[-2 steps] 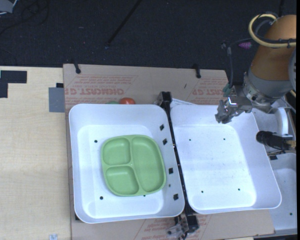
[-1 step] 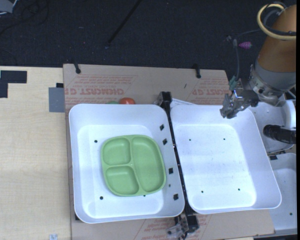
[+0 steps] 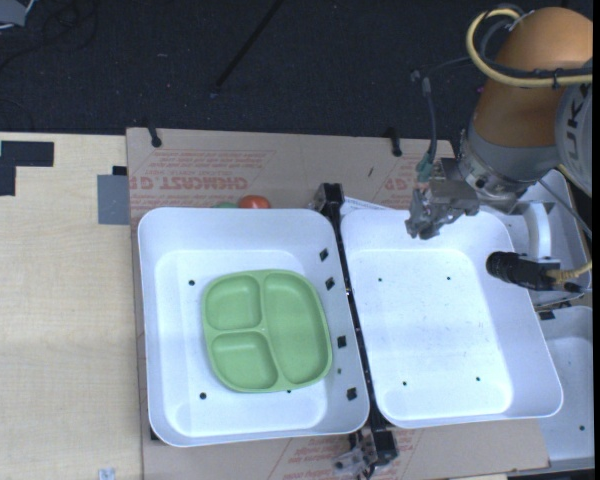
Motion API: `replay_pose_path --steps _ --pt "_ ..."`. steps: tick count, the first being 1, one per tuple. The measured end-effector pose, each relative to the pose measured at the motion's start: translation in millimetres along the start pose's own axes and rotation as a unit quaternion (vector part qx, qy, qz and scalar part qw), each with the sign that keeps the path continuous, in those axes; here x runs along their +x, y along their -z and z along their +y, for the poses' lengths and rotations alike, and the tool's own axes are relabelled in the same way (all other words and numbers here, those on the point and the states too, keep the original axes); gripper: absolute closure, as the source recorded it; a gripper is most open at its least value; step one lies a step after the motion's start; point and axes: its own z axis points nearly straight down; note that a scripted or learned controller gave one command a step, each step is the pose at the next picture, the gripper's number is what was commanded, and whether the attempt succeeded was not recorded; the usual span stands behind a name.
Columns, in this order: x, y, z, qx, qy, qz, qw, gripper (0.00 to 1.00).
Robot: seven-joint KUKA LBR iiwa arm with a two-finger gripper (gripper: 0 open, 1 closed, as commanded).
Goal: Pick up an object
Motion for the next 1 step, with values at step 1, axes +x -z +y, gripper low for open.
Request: replay_pose_path --steps 1 --pt "50.3 -24.9 6.2 0.001 0.000 0.000 1.0000 1.00"
